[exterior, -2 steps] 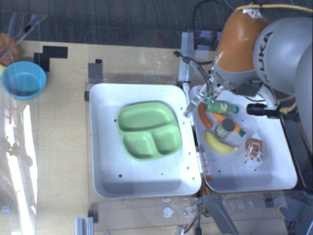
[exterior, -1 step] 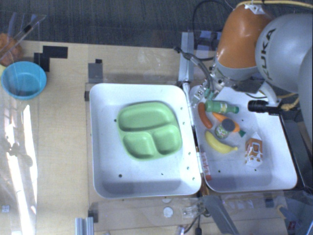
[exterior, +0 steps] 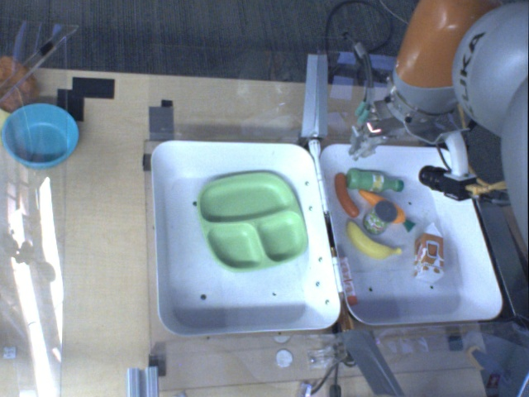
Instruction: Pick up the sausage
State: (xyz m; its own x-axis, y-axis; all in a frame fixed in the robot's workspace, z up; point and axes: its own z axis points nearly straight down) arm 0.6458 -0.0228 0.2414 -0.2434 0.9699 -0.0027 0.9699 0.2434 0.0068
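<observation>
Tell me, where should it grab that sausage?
Probably across the middle of the sausage, coming straight down. It lies flat and slim, running roughly lengthwise up the bin. Its left side is free; the bottle crowds its upper right, so the fingers should avoid that end.

Arm [exterior: 463,48] reaches in from right, hand [exterior: 364,139] pointing down

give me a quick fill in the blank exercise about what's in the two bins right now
1. The green divided tray lies in the ______ bin.
2. The sausage lies near the ______ wall of the right bin, beside the green bottle.
3. The banana is coloured ______.
4. The gripper hovers over the right bin's ______ edge.

Missing words: left; left; yellow; far
</observation>
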